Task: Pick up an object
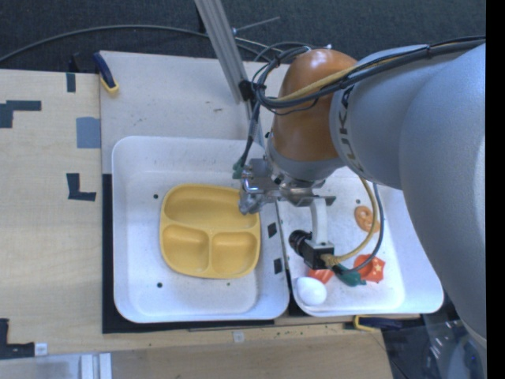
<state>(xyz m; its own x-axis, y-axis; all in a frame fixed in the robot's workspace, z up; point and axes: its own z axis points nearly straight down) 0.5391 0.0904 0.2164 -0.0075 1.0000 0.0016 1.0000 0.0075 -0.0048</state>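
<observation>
The tray [209,231], a yellow plate with 3 compartments, lies flat in the left bin [134,235], right of that bin's centre and close to the wall shared with the right bin [410,290]. It looks like stiff moulded plastic: probably light, smooth and a little slippery, with no soft give. Lying flat, it offers only its raised rim or the ridges between compartments as places to pinch; the upper right rim seems the likeliest hold, since the gripper [251,200] hangs right over that corner. Whether the gripper is spread or closed cannot be told from this angle, as the wrist hides it, and nothing is seen held.

To the tray's left and below it the bin floor is bare white, giving open room to slide or tilt the plate. On the right there is little room: the tray edge sits near the bin wall, so a finger going down there might catch the wall.

The right bin, lower right of the frame, holds small things: a white egg [311,291] near its lower left corner, a red star [374,269], a green piece [348,276] and an orange ring [364,217]. These sit near each other, partly under cables. The arm [426,125] fills the upper right.
</observation>
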